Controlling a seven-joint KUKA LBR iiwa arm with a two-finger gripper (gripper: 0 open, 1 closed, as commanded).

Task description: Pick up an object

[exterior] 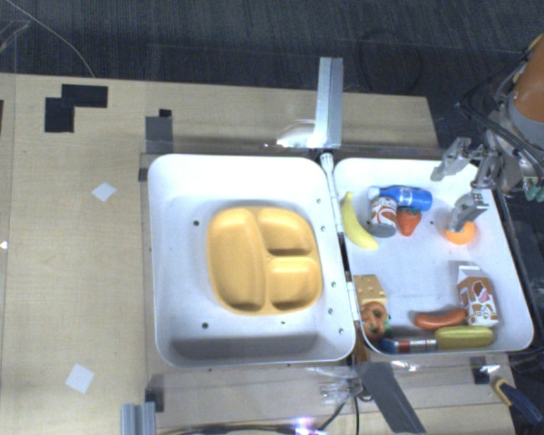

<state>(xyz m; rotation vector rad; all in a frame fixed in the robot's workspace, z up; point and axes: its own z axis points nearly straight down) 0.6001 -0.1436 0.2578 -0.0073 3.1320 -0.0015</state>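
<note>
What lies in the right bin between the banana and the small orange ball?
In the camera view, between the banana and the orange ball lie a blue and white can and a small red strawberry-like toy.

Arm cut off by the right edge above the gripper; upper links out of frame. Orange object just below the fingertips, partly covered by one finger, kind unclear. Small items far below and left of the gripper, along the right bin's near wall, overlapping and too blurred to name.
</note>
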